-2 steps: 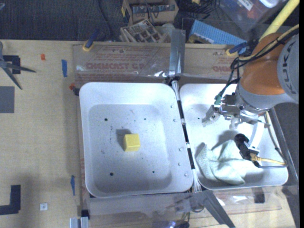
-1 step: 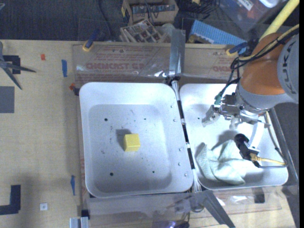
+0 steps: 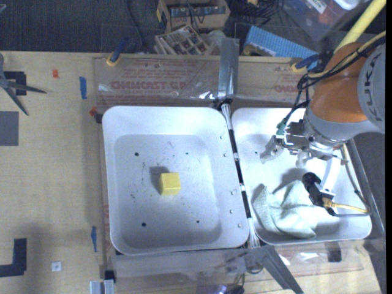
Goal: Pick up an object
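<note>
While the task leaves the choice of object open, we count two candidates. At the left, the left bin (image 3: pixel 116 127) holds a yellow cube (image 3: pixel 170 183) near its middle, alone and well apart from every wall. Past the rims where the bins meet, the right bin (image 3: pixel 251 121) holds a crumpled white cloth (image 3: pixel 285 212) at its near side, reaching toward the left wall. The gripper (image 3: pixel 286 147) hangs in that bin behind the cloth and apart from it, on the arm (image 3: pixel 340 103) that reaches in from the right. Whether it is wide or narrow we cannot tell from this slant, and we see nothing held in it. The risks, as we judge them, follow from the choice. Going for the cloth, a descent onto a flat fold could pinch nothing, or only a thin edge that slips free on the lift — and a trailing corner could snag the rim. Going for the cube means crossing both rims; travelling too low would strike them, and an off-centre close could nudge the cube aside on the smooth floor.
</note>
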Tool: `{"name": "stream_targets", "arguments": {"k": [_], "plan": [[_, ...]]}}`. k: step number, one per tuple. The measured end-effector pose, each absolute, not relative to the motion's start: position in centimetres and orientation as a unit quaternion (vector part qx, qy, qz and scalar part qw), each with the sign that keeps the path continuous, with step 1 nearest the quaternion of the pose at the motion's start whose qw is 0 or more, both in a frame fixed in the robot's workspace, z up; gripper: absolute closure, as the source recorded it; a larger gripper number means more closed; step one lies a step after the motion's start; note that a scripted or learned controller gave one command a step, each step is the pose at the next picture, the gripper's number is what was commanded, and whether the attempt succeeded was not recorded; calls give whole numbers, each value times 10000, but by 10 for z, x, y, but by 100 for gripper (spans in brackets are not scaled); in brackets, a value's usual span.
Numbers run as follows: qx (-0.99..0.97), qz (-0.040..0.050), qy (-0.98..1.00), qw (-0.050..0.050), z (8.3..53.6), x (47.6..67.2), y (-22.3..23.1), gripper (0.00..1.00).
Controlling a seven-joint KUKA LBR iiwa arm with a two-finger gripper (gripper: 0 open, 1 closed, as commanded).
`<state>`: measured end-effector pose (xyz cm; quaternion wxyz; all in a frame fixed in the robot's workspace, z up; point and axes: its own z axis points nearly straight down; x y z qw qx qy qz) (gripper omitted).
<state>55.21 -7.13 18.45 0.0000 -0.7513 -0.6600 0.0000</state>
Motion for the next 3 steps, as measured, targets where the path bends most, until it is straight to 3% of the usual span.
{"name": "stream_targets", "arguments": {"k": [1,2,3], "plan": [[-7513,0,-6600,0,184,552,-71,0],[-7941,-2,-6078,-4,274,544,-29,0],[-7942,-2,-6076,-4,274,544,-30,0]]}}
